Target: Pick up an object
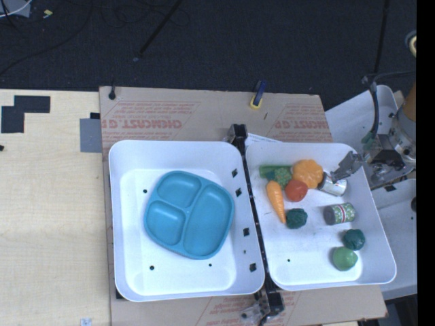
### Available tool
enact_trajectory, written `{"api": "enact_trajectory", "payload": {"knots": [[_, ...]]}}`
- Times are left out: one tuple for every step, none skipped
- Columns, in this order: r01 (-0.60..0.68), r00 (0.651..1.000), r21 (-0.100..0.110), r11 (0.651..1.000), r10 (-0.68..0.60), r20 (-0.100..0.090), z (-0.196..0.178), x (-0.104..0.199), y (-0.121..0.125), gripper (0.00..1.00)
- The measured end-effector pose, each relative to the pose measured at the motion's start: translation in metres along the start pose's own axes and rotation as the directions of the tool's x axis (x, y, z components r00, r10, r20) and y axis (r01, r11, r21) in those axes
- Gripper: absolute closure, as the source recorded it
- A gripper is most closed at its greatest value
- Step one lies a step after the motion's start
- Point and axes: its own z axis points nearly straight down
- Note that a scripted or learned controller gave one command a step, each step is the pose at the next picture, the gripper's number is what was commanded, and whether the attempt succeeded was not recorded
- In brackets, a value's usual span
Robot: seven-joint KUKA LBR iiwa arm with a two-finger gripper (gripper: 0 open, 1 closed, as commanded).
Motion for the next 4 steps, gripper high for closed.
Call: {"api": "enact_trajectory", "payload": {"knots": [[0.002,1.0,-0.012,1.0,-0.002,0.002,-0.007,0.0,0.002,0.0],[0.003,1.0,-0.006,1.0,-0.003,0.0,0.054,0.009,0.003,0.0],[0.002,1.0,-0.007,1.0,-0.002,0.001,0.104,0.002,0.006,0.0],[0.003,1.0,-0.013,1.0,-0.003,0.004,0.147,-0.001,0.004,0.0]]}}
